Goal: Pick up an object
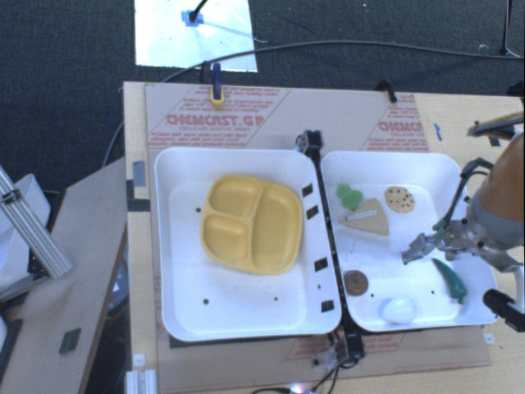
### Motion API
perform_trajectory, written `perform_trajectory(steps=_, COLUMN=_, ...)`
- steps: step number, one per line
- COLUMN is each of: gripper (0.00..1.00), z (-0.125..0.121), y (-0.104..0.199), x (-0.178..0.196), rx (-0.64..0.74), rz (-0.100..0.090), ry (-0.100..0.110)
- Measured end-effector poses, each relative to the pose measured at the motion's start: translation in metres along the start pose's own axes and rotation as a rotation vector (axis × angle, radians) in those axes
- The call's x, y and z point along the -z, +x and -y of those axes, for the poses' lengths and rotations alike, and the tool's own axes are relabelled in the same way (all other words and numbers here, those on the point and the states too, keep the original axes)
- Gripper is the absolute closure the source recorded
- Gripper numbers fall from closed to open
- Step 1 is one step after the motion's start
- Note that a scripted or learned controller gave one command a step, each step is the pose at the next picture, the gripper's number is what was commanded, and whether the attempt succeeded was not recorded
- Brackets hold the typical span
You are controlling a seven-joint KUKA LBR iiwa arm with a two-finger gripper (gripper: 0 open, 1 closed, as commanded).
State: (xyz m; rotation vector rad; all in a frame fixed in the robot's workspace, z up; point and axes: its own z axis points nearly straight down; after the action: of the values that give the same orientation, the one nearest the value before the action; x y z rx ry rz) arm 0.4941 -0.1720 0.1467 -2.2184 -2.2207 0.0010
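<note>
The right bin (439, 171) holds several small items: a green leafy piece (349, 195), a tan wedge (369, 219), a spotted cookie (399, 199), a brown disc (355, 282), a white egg (399, 309) and a dark green pepper (451, 280). My gripper (417, 250) reaches in from the right and hangs over the bare middle of that bin. It sits right of the wedge, left of the pepper and above the egg in the view. Nothing is seen held in it.
The left bin (184, 302) carries a yellow divided plate (252, 222). A black-clipped divider (321, 228) runs between the bins. The arm's wrist (492, 220) covers the right bin's right edge. Cables cross the bench behind the bins.
</note>
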Motion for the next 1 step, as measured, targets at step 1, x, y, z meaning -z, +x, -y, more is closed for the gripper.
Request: perform_trajectory(steps=1, gripper=0.0, z=0.0015, y=-0.0093, x=-0.0563, rx=-0.001, rz=0.001, ry=0.0)
